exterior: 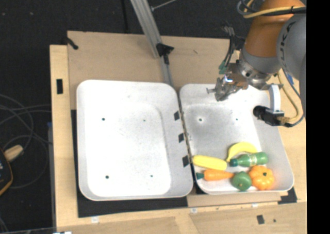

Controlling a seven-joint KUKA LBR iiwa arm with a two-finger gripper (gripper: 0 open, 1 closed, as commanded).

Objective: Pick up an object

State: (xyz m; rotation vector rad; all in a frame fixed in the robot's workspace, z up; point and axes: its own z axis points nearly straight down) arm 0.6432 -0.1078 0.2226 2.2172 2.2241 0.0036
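Metal pole (146,16) behind two bins (129,135)

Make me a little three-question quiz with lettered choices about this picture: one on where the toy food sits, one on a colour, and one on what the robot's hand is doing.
1. Where is the toy food?
A. Left bin, centre
B. Right bin, near corner
C. On the bench outside the bins

2. What colour is the little pumpkin?
A. Orange
B. Blue
C. White

3. What is the hand's situation?
A. Gripping the pumpkin
B. Resting in the left bin
C. Over the far end of the right bin, apart from the food

Answers:
1 B: the corn, banana, bottle, carrot and pepper cluster at the near end of the right bin.
2 A: the pumpkin is plainly orange.
3 C: the hand hangs at the bin's far edge, bare bin floor between it and the food.
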